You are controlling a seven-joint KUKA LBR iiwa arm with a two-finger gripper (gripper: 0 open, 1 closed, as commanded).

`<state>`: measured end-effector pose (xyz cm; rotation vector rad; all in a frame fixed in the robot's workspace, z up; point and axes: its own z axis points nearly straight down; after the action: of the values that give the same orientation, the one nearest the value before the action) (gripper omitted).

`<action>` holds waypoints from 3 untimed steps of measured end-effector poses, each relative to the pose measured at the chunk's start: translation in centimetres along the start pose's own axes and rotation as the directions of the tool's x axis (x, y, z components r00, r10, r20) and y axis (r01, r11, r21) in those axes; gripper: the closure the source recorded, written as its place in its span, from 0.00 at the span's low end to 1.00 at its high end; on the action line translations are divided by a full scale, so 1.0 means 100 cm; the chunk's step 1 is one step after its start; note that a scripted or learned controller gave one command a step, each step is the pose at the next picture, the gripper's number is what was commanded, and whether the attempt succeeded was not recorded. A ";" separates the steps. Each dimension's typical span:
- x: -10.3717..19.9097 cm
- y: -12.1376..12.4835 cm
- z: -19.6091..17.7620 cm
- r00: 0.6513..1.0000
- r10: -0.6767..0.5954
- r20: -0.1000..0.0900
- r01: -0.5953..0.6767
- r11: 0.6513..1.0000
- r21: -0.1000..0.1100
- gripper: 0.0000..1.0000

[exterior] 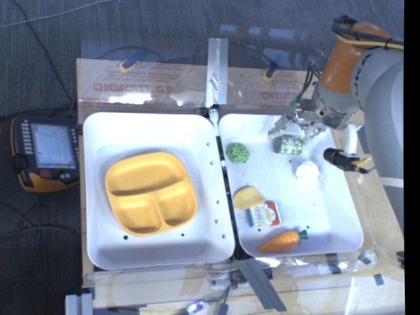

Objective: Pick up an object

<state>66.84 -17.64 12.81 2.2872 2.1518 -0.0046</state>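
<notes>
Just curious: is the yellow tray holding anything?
Empty. All three sections of the yellow tray, in the left bin, show bare yellow.

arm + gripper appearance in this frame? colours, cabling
The arm is bulky, smooth and light grey, with an orange band above the wrist. Dark cables loop over the band's top. The gripper is a small silvery-metal assembly with dark parts. No markings are legible.

Single fixed overhead camera, slanted down, both bins [92, 176] framed.
</notes>
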 end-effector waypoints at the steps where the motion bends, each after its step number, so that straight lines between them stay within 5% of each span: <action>1: -0.004 0.000 -0.002 0.983 0.185 -0.001 -0.185 0.983 0.002 0.00; 2: -0.014 -0.002 0.032 0.979 0.206 0.001 -0.206 0.979 0.001 0.00; 3: -0.014 -0.001 0.022 0.979 0.203 0.006 -0.203 0.979 0.001 1.00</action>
<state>66.63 -19.03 10.57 2.4927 1.9046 -0.0118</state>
